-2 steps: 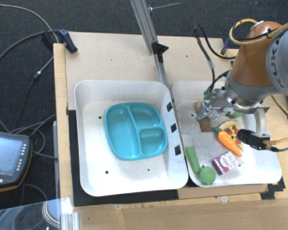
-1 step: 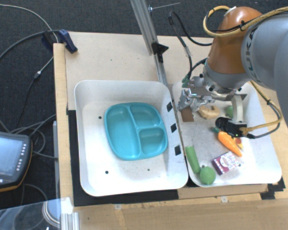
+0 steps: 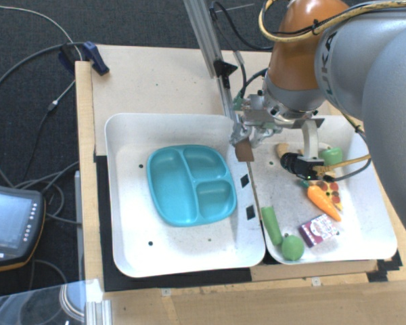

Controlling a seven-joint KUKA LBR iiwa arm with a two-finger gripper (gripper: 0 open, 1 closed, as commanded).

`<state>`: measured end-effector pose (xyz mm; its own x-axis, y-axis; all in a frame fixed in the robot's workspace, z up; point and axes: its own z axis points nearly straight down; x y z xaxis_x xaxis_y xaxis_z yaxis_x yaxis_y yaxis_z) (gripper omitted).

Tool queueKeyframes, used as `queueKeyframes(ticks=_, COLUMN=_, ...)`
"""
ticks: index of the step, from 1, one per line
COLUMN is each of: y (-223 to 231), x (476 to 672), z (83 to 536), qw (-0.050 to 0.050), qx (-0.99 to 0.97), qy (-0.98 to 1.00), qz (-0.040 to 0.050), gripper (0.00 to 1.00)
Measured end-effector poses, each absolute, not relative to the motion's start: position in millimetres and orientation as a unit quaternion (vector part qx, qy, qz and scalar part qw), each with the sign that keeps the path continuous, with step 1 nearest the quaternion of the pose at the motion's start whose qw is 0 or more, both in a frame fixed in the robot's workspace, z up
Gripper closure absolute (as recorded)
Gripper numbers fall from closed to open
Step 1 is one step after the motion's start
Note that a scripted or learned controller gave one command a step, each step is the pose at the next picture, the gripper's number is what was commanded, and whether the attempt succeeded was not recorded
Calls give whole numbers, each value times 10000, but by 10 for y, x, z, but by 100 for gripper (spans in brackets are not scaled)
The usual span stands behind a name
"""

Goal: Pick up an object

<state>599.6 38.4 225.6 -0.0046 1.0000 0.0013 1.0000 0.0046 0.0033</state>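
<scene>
Your nearest candidate is the small brown block (image 3: 243, 152). It sits right at the tip of the gripper (image 3: 244, 139), over the ridge where the left bin (image 3: 132, 239) meets the right bin (image 3: 367, 212). It looks light and stiff, probably a hard toy piece, so it should not crush. Being small, though, it could twist or pop out under an off-centre squeeze. Take it across its narrow sides, square on.

You cannot tell from this angle how wide the gripper is set, or whether the block is truly clamped or only lying beneath it. The wrist hides that, so treat the grasp as unproven.

If you want an easier target, look in the right bin. The toy carrot (image 3: 323, 200) lies near the middle. It is tapered and likely slick plastic, so grip its thick end. The green stick (image 3: 271, 223) lies along the left wall and is best taken across its middle, though the wall crowds one side. The green ball (image 3: 292, 247) at the near edge will probably roll away from a poor pinch. The maroon packet (image 3: 320, 229) beside it lies flat, which leaves little to grip.

The teal divided plate (image 3: 189, 185) in the left bin is broad and shallow, so only its rim offers a hold.
</scene>
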Motion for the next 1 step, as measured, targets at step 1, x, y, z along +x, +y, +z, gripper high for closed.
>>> queueKeyframes(ticks=1, y=804, x=6274, z=2308, qw=5, qx=7051, qy=7091, qz=20, gripper=100)
